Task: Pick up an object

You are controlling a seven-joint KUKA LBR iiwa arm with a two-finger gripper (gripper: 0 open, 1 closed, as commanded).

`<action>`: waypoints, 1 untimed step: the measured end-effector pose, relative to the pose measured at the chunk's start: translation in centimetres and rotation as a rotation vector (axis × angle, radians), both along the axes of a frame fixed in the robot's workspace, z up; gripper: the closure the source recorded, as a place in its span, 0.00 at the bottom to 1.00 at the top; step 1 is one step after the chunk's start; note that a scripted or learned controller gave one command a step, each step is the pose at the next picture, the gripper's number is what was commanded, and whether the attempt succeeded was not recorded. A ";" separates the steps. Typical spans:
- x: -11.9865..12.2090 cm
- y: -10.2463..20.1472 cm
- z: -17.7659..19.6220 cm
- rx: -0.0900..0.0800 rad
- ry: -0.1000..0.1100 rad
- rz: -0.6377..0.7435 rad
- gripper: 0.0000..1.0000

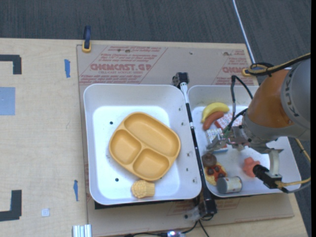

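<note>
My gripper [218,142] hangs low over the left-middle of the right bin [292,168], reaching in from the right under the orange wrist band. It sits among small toy foods. A yellow banana [216,107] and an orange-red sausage [213,118] lie just behind it, with a red and white packet [216,128] right at its tip. A brown piece [209,159] and dark red berries [215,171] lie just in front. I see nothing clearly held.
A grey can [229,184] lies at the right bin's front, and an orange-red piece [250,165] lies to its right. The left bin [94,102] holds a yellow divided plate [144,146] and a pale yellow corn-like toy [142,188]. A black divider [190,127] separates the bins.
</note>
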State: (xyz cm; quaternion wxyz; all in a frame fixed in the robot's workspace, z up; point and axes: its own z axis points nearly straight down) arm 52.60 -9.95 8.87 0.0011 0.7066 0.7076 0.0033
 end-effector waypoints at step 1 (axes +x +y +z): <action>5.5 0.6 -0.3 -0.004 0.003 0.000 0.00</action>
